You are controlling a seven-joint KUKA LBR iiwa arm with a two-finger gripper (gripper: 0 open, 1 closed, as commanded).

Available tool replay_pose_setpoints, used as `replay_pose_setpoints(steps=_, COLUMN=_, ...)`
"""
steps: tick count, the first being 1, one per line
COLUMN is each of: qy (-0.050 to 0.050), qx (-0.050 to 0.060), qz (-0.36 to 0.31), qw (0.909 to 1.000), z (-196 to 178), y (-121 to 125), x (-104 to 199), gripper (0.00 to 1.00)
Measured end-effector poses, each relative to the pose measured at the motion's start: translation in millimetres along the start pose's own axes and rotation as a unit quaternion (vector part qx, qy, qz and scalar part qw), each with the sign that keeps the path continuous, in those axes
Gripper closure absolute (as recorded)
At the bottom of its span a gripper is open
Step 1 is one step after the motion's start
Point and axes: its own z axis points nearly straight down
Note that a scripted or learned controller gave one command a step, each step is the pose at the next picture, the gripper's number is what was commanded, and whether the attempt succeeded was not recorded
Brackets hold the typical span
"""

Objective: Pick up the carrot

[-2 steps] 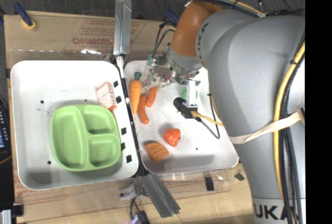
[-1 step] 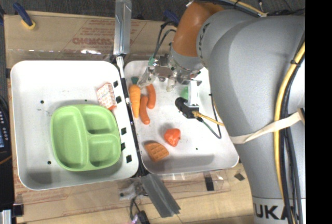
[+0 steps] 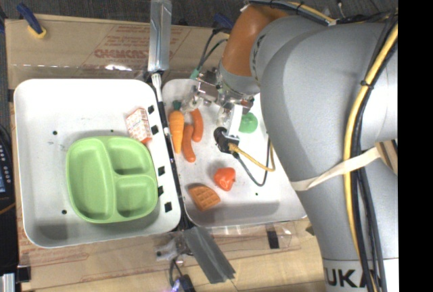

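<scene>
One carrot (image 3: 176, 129) lies in the right bin (image 3: 270, 206) by the divider, long axis 12-to-6. Claw (image 3: 211, 96) sits just beside it at its 2 o'clock; can't tell if the claw is open.

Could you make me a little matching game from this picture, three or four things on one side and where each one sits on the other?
Things:
1. long orange carrot
2. light green plastic divided plate
3. small red and white carton
4. round green toy

Places:
A. right bin, by the arm's wrist
B. left bin, near its top right corner
C. middle of left bin
D. right bin, along its left wall

Pairs: 1-D, 2-C, 3-B, 4-A
</scene>
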Motion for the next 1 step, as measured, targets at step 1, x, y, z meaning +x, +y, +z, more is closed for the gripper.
replay_pose_setpoints(steps=1, qy=0.001, qx=-0.002, qz=0.061, qw=0.9981, z=0.2, y=0.9, x=-0.7, gripper=0.00)
